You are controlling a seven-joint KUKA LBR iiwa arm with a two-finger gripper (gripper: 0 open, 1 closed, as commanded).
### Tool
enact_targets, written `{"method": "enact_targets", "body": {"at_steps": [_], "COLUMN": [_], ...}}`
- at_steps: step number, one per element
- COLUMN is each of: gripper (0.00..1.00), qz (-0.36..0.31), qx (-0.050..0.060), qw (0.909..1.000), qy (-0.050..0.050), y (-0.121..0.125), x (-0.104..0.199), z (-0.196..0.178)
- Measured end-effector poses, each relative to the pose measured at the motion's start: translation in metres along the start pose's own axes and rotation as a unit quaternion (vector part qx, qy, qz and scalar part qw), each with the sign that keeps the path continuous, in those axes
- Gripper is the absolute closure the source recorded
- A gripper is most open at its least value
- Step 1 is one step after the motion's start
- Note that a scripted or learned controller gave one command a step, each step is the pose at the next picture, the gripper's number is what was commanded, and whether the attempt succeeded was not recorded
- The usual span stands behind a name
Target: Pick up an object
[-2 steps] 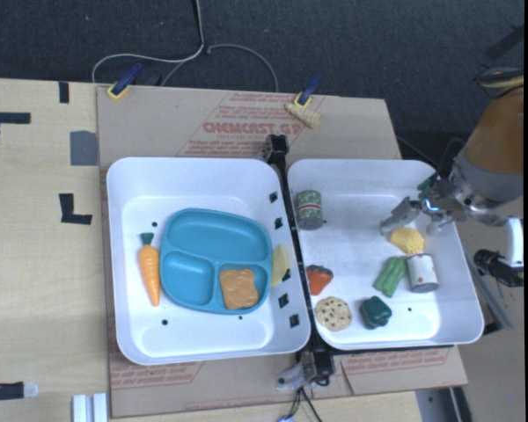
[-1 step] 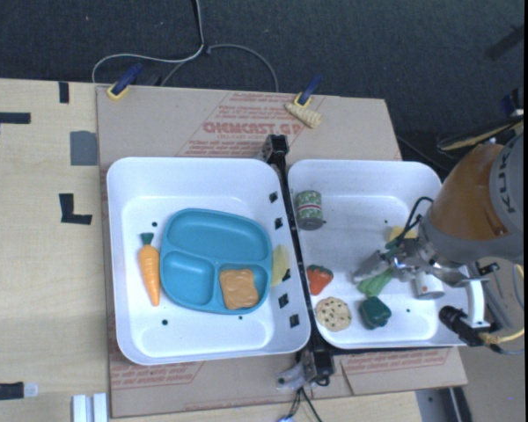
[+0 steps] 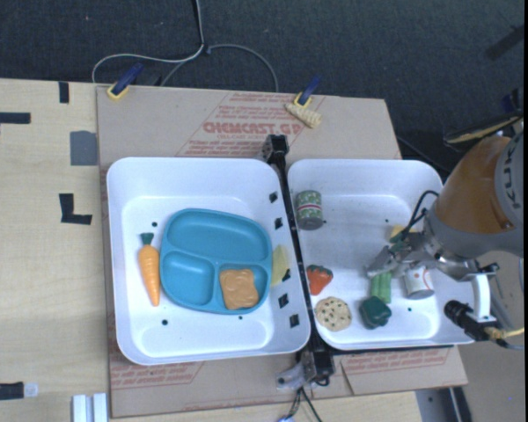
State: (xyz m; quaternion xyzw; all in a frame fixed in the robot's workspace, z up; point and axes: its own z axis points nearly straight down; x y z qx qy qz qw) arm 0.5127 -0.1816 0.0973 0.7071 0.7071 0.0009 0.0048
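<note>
The right bin (image 3: 361, 178) holds a small can with a green label (image 3: 308, 209), a red strawberry (image 3: 319, 278), a round cookie (image 3: 333, 313), a dark green pepper (image 3: 375, 312), a pale green piece (image 3: 382, 285) and a small white and silver can (image 3: 415, 281). My gripper (image 3: 387, 260) hangs low over the right part of this bin. It sits just above the pale green piece and left of the small white can. The grey arm with its orange band (image 3: 475, 192) comes in from the right and hides the bin's right wall.
The left bin (image 3: 123, 236) holds a blue divided plate (image 3: 202, 253) with a slice of toast (image 3: 238, 288) on it, and a carrot (image 3: 149, 275) to its left. A pale yellow piece (image 3: 280, 266) lies by the divider. Cables and clamps sit behind the bins.
</note>
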Motion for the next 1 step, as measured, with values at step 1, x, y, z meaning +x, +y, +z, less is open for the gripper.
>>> {"method": "enact_targets", "body": {"at_steps": [1], "gripper": [1.00], "qz": [-0.004], "qx": [-0.001], "qw": [1.0000], "qy": [0.003], "y": [-0.0022], "x": [0.0639], "z": [-0.1134]}}
